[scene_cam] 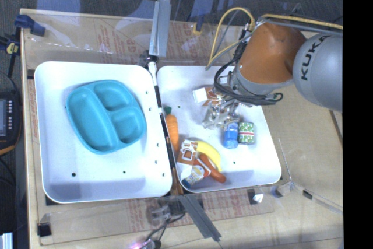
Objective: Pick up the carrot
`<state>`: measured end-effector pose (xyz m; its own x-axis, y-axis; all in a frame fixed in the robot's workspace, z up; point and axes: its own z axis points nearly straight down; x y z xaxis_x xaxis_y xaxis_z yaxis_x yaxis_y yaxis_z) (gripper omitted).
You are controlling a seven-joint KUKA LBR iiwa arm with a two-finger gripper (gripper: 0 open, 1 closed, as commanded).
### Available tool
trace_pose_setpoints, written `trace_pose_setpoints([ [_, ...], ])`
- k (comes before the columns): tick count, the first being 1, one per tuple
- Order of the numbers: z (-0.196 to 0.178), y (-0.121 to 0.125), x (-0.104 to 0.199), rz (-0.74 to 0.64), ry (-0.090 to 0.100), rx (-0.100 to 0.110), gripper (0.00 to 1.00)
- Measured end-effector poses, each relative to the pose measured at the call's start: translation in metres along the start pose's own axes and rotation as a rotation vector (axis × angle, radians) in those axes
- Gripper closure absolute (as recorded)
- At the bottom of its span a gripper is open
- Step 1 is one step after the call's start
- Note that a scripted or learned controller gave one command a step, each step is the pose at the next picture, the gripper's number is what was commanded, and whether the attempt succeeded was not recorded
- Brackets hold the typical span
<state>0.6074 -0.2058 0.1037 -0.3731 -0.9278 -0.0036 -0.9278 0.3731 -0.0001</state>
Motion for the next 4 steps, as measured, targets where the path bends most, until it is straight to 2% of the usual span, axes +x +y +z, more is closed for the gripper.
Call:
trace_pose_setpoints([
  [1, 0.000, 0.000, 0.000, 0.000, 0.000, 0.000, 0.00],
  [2, 0.007, 0.124, 0.006, -0.139, -0.002, 0.020, 0.00],
  [3, 0.012, 0.072, -0.049, -0.332, 0.002, -0.002, 0.00],
  [4, 0.002, 0.072, -0.051, -0.336, 0.001, -0.003, 1.00],
])
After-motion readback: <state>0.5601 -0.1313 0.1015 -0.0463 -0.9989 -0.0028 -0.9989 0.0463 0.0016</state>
